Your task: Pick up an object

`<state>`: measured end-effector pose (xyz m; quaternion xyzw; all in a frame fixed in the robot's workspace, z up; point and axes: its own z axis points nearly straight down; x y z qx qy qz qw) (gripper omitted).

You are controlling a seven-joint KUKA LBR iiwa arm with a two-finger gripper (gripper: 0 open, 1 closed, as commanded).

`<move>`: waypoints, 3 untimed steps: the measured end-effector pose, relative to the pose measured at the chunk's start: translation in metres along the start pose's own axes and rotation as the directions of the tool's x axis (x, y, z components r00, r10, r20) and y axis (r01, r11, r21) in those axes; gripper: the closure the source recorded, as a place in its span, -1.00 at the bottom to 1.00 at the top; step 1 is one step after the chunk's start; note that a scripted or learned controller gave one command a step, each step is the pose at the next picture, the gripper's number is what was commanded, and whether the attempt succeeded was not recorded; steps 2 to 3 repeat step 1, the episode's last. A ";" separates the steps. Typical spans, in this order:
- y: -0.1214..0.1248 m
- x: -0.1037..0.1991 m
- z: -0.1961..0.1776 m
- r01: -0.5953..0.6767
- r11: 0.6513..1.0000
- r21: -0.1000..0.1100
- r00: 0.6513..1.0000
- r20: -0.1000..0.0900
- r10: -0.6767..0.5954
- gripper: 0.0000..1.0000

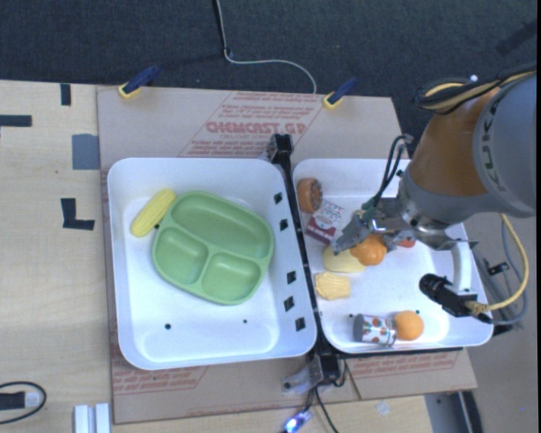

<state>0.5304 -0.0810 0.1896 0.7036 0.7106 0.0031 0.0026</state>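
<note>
My gripper [368,234] hangs low over the left half of the right bin [451,282], right above a small orange fruit [372,253]. The fruit touches a pale yellow pear-shaped piece [341,262] on its left. The view does not show whether the fruit is in the gripper's grasp. The arm's orange band and grey wrist cover the bin's upper right part.
The right bin also holds a brown round item [308,193], a red-and-white packet [324,220], a yellow chunk [333,285], a small can [372,330] and a second orange [408,326]. The left bin [131,323] holds a green divided plate [215,246] and a corn cob [152,211].
</note>
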 end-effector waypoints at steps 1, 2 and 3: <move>-0.048 0.064 -0.044 -0.003 1.000 0.010 1.000 -0.002 0.003 1.00; -0.048 0.064 -0.044 -0.003 1.000 0.010 1.000 -0.002 0.003 1.00; -0.048 0.064 -0.044 -0.003 1.000 0.010 1.000 -0.002 0.003 1.00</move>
